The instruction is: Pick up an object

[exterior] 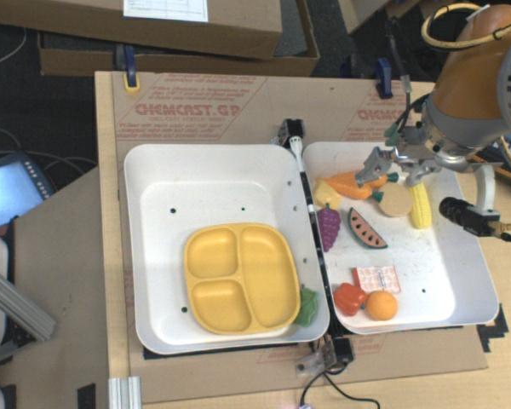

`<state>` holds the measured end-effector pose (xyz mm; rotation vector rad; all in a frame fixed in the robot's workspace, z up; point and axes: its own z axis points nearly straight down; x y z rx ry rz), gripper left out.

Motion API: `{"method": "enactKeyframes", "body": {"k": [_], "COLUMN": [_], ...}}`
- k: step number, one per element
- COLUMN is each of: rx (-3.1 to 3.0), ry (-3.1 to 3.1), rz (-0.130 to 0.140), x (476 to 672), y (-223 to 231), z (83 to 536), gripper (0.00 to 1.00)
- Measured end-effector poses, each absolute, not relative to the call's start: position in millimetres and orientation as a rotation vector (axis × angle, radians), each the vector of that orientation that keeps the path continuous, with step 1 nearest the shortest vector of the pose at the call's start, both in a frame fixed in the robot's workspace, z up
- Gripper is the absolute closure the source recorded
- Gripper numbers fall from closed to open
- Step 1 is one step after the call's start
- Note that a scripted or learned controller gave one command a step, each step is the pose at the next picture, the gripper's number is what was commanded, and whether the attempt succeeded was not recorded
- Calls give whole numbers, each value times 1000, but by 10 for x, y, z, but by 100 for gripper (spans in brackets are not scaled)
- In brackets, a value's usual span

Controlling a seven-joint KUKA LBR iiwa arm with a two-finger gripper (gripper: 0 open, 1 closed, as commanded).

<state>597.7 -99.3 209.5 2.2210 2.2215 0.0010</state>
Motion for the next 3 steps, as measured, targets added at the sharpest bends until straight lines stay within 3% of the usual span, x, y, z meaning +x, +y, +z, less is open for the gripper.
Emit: {"method": "enactKeyframes", "body": {"k": [1, 2, 3], "rx": [2226, 2217, 2229], "ry": [2204, 2219, 2223], "rz": [-8, -3, -6], "x": [5593, 6025, 5488], "y": [-1104, -969, -1020], "z": [818, 852, 841], "gripper": [0, 0, 0]}}
